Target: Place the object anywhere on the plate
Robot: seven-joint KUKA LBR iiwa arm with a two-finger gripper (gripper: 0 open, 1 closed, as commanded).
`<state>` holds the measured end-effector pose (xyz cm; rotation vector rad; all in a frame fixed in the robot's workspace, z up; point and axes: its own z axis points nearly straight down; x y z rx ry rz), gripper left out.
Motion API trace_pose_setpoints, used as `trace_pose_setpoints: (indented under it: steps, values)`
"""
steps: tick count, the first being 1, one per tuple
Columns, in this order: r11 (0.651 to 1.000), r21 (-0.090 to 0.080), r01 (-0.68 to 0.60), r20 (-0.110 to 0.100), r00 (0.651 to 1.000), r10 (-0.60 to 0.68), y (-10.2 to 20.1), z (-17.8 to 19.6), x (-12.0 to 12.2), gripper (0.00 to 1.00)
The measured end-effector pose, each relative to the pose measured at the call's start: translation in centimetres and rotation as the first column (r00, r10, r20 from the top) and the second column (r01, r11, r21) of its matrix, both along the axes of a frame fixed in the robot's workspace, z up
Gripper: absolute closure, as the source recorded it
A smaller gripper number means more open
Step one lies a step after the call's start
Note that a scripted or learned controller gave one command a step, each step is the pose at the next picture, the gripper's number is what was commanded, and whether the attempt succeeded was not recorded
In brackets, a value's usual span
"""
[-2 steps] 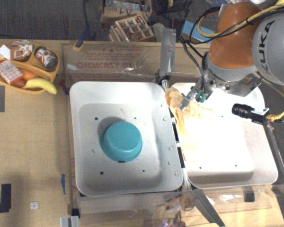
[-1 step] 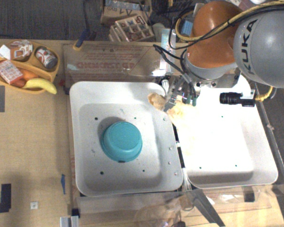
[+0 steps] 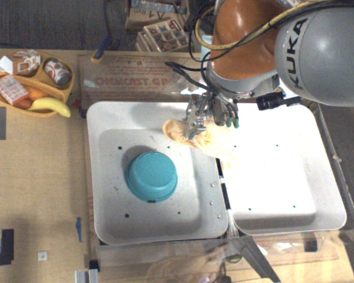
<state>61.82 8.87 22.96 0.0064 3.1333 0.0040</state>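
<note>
Bench edge and bin rims fill the foreground, where two shallow white plastic bins sit side by side: the left bin [image 3: 106,217] and the right bin [image 3: 318,217]. Upside down in the left bin rests a round teal plastic plate [image 3: 152,176] (it may be a bowl; the angle does not settle it), well clear of the arm. Farther back, at the left bin's upper right corner near the divide between the bins, lies a pale tan, floppy object [image 3: 180,130] that looks like cloth or a soft bread-like piece. The metal two-finger gripper [image 3: 196,124] stands right over its middle, fingers pointing down and seemingly closed on the tan material, though the clutter of metal and cable makes that hard to confirm. Judging by its slumped outline, the object is light and limp, likely to sag or slip; a pinch at its thick centre should serve best. Beyond, an orange tray of toy food [image 3: 29,87] sits on the bench.
</note>
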Motion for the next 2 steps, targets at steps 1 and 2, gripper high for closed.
trace_pose_setpoints:
  steps: [1, 2]
  values:
    - [1.0, 0.001, -0.006, 0.0, 1.0, 0.006, 5.24, -0.17, 0.03, 1.0]
    - [1.0, 0.001, -0.005, 0.0, 1.0, 0.005, 5.23, -0.12, 0.05, 0.0]
